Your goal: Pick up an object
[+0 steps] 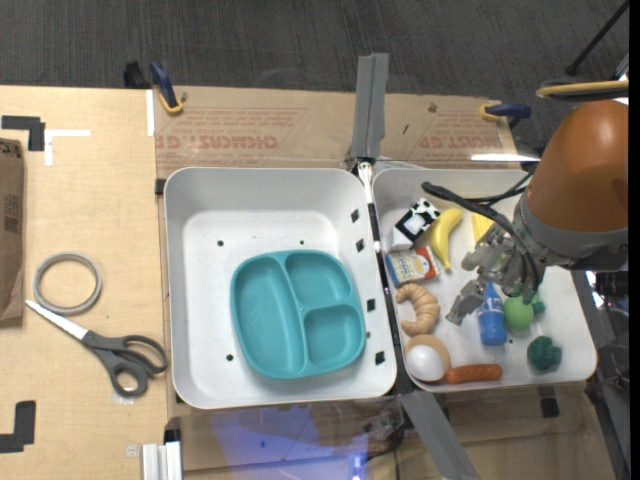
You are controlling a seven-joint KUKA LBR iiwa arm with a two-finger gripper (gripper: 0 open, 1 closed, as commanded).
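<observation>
We found the gripper [478, 290] low in the right bin [572, 368], its metal fingers just beside the blue bottle [492, 323]; we could not tell whether it was spread or pinching, and nothing showed between its tips. The bottle, our likeliest target, lay among the clutter with a green ball [519, 312] touching its right side. We judged it light, stiff and smooth plastic, likely slippery, so best taken across its round body. Round it lay a croissant [421, 306], probably a hard toy, a glossy white egg [425, 358] that would roll, a yellow banana [444, 234], an orange carrot [473, 373] and a dark green knobbly piece [543, 352]. The left bin [200, 218] held a teal divided plate [298, 314], rigid and smooth, its rim the only hold
</observation>
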